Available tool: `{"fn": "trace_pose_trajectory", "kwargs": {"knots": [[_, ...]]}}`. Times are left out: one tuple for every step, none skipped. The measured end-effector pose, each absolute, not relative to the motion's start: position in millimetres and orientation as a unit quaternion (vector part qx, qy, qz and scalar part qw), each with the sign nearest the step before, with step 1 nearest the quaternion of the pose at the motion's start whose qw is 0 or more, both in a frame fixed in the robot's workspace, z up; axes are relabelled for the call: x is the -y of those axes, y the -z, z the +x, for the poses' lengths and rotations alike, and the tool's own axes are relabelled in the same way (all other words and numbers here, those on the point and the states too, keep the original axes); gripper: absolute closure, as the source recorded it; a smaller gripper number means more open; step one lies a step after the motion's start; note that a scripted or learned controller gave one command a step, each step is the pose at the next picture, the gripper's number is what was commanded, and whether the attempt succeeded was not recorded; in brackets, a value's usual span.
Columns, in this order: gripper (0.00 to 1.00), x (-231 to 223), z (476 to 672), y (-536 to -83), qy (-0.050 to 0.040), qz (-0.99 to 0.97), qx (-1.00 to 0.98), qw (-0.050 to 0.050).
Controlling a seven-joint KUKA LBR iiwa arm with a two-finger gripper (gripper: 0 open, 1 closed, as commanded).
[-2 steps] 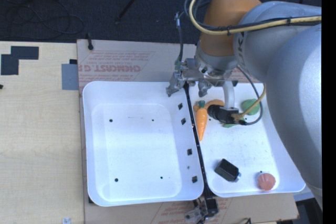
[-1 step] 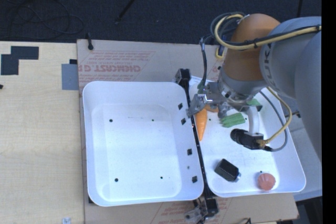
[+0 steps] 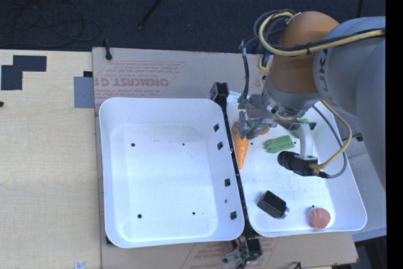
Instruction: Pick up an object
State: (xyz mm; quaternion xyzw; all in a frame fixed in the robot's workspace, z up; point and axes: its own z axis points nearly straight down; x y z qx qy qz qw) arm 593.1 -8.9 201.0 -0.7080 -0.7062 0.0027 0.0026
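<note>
The hand [image 3: 250,128] hangs low in the right bin [image 3: 343,189], close to that bin's left wall and towards its far end, under the grey arm [image 3: 352,66] and its orange band [image 3: 302,50]. Whether it is open or closed cannot be told, since the wrist and cabling cover it from above. Directly beneath and just left of the hand lies an orange carrot-shaped object [image 3: 240,148], its long axis running along the wall that divides the two bins; the hand appears to be at or upon its upper end, though contact cannot be confirmed. Just right of the hand lies a green object [image 3: 278,144], near the middle of the right bin. Nearer the front of the same bin rest a small black block [image 3: 272,204] and, towards the front right corner, a round reddish object [image 3: 319,217], the two well apart from the hand. The left bin [image 3: 113,135] adjoins the right one along a dark divider. Both bins sit on a cardboard sheet [image 3: 145,75] on the desk [image 3: 44,154].

Progress, as judged: the approach seems complete and the carrot-shaped object is the likely target, but it lies on the bin floor. Nothing is seen lifted; the grasp and the raise remain.
</note>
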Motion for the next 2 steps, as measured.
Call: {"fn": "trace_pose_trajectory", "kwargs": {"knots": [[1.0,0.5,614.1,-289.2,0.0008,-0.707,0.707,-0.001],[1.0,-25.6,572.1,-369.3,0.0015,-0.706,0.708,-0.001]]}}
